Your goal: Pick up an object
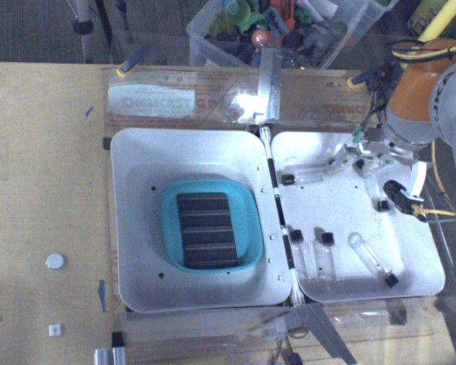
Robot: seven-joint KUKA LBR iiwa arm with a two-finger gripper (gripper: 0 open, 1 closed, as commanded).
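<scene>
The gripper (349, 158) hangs over the far side of the right bin (342, 211), toward its far right corner. From this slant I cannot tell whether it is released or clenched, and nothing visible is caught in it, so I judge the step in hand to be choosing a target and getting down onto it.

The likeliest target is the clear tube with a black cap (308, 176), which lies flat near the far left corner, its open end pointing at the gripper and close beside it. Two short tubes (300, 253) lie side by side near the near left corner, and a longer tube (367, 253) lies slantwise toward the near right corner (all look slippery and apt to roll).

To do this well:
- Turn the wrist so the grip closes across the tube, not along it.
- Come down over the middle of the tube, clear of the left wall.
- Close gently, since a round tube will probably squirt sideways under an off-centre pinch.

The left bin (137, 204) holds a blue tray (171, 226) with a dark ridged block (207, 230), well apart from the gripper.
</scene>
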